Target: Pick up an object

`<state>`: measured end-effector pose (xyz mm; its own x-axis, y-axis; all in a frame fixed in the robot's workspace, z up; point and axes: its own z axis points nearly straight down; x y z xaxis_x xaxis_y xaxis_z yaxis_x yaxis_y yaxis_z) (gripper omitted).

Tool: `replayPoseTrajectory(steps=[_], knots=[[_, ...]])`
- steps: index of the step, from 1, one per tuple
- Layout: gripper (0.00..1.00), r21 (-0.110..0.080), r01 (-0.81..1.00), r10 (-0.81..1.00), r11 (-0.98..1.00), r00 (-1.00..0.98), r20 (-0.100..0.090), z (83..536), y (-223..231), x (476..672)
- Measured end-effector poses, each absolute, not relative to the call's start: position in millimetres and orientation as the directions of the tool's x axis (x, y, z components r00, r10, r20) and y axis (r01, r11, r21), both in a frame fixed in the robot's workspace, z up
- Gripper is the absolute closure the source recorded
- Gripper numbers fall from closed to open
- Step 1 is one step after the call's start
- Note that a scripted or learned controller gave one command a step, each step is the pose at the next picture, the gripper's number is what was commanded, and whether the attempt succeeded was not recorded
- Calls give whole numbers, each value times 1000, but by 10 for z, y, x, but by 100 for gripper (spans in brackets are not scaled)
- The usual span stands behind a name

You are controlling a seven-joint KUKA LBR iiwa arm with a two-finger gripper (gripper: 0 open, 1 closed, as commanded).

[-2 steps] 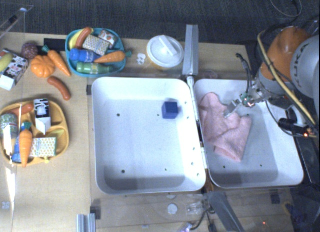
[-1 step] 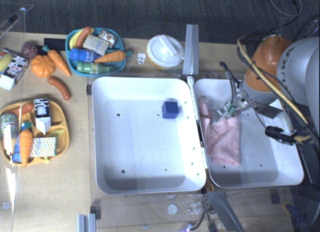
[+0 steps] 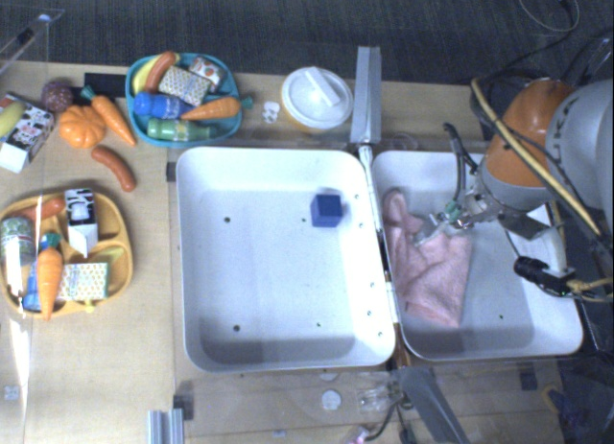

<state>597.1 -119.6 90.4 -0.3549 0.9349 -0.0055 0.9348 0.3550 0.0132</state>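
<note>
A small blue cube point(image 3: 327, 209) lies in the left bin point(image 3: 240, 337), toward its upper right. A crumpled pink cloth point(image 3: 429, 265) lies in the right bin point(image 3: 508, 327), against its left wall. My gripper point(image 3: 436, 224) hangs low over the upper part of the cloth, reaching in from the right under the arm's orange band point(image 3: 523, 135). I see nothing lifted off the bin floor. The cube is well to the left of the gripper, across the divider between the bins.
Outside the bins, a blue bowl of toy food point(image 3: 184, 99) and a white lidded cup point(image 3: 317, 97) stand at the back. A yellow plate of toys point(image 3: 62, 250) sits at the left. Cables point(image 3: 552, 279) trail along the right bin's right side.
</note>
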Motion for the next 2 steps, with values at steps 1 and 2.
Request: replayPoseTrajectory(steps=[1, 2], knots=[[0, 12, 927, 927, 376, -376, -8, 905, -1503, 5400], [0, 15, 984, 984, 176, -176, -3, 905, -1080, 5791]])
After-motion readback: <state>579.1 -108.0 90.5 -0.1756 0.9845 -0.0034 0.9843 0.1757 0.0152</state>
